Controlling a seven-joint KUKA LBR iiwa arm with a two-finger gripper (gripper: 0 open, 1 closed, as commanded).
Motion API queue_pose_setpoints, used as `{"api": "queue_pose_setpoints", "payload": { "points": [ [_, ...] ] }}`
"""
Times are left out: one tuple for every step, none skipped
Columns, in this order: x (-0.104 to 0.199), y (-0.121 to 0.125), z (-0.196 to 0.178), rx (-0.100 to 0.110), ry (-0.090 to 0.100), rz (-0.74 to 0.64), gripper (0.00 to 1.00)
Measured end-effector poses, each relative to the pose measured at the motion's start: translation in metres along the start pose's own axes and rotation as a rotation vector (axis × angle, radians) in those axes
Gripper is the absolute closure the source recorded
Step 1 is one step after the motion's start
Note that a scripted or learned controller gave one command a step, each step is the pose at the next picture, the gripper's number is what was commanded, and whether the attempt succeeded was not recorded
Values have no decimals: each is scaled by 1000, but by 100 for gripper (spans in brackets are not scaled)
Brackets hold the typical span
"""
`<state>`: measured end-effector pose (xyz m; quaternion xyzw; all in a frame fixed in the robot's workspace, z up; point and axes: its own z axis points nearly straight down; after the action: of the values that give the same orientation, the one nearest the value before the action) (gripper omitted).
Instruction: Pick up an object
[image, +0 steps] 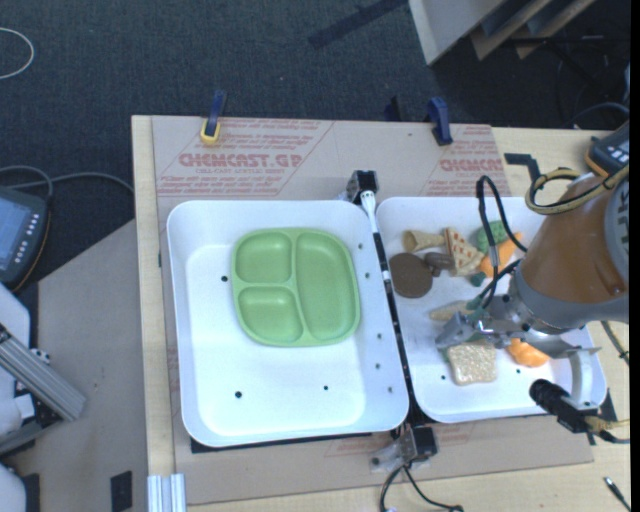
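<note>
While a green divided plate (296, 286) lies in the left bin (200, 400), the right bin (430, 400) holds a brown disc (409, 275), a cracker (471, 363) and the gripper (465, 328) just above it; whether its fingers are released or clenched, I cannot tell.

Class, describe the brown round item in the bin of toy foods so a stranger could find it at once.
Start at the right bin, the one crowded with small items. Look to its upper left part, beside the divider between the bins: the brown disc lies there. It is the only dark, flat, round piece; the tan cracker square sits lower, near the tool.
</note>
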<state>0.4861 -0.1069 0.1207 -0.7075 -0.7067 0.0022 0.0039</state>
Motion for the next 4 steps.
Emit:
{"api": "queue_pose_setpoints", "payload": {
  "points": [
    [-4, 3, 32, -18, -10, 4, 0],
    [-2, 5, 19, -25, -8, 2, 100],
    [1, 3, -38, -15, -4, -3, 100],
    [3, 10, -84, -16, -5, -3, 100]
  ]
}}
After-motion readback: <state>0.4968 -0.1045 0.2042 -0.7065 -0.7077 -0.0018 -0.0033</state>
